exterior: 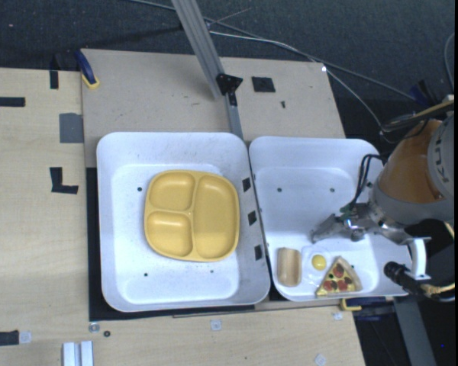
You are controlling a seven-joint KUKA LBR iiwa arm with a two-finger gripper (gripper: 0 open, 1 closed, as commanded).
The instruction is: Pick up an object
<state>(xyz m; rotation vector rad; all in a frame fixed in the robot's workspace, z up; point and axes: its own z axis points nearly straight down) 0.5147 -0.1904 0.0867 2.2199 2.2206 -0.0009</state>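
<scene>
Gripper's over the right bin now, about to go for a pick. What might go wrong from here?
1. The pizza slice, fried egg and tan block sit crowded at the right bin's near edge, so the gripper may nudge a neighbour.
2. They look flat and could slip.
3. The wall limits the approach.

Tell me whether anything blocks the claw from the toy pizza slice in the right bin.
Nothing visible does. The claw hangs above the right white bin, and bare bin floor separates it from the triangular toy pizza slice. The small fried-egg toy and tan bread-like piece lie left of that path.
</scene>
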